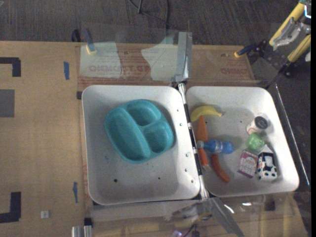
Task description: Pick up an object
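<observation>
Toys sit in the right bin (276,102): a banana (206,112), a blue bottle (219,146), a green cup (256,141). None is lifted, so picking has not begun. Next, one toy needs choosing and reaching. The pincer's state I cannot tell.

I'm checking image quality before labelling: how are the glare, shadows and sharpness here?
Camera view: soft overall, small items in the right bin blurred; clear sheets above the bins catch pale glare; the teal plate casts a faint shadow in the left bin.
</observation>
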You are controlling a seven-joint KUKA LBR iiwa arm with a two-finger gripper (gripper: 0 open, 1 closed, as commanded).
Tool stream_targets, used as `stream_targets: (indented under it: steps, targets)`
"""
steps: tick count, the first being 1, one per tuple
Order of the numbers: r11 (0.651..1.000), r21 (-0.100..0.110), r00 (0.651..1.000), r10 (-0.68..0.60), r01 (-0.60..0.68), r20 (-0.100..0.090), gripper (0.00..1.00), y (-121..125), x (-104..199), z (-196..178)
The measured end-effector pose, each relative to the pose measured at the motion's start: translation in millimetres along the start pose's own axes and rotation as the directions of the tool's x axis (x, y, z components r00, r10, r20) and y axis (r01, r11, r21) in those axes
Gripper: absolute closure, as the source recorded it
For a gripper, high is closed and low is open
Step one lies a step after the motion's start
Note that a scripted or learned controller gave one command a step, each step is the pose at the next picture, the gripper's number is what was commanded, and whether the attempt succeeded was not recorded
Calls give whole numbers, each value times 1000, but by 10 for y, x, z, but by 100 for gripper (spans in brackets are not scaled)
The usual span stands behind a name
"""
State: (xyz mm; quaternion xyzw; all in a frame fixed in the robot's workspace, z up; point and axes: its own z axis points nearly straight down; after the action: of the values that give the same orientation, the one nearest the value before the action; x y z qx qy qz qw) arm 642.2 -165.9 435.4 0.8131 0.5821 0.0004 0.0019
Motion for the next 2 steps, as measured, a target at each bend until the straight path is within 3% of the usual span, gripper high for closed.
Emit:
stream_targets:
  steps: [1, 2]
  targets:
    - [901, 0, 901, 434, -434, 0, 0, 345, -211, 99]
    - [768, 5, 768, 640, -640, 2, 0, 192, -458, 0]
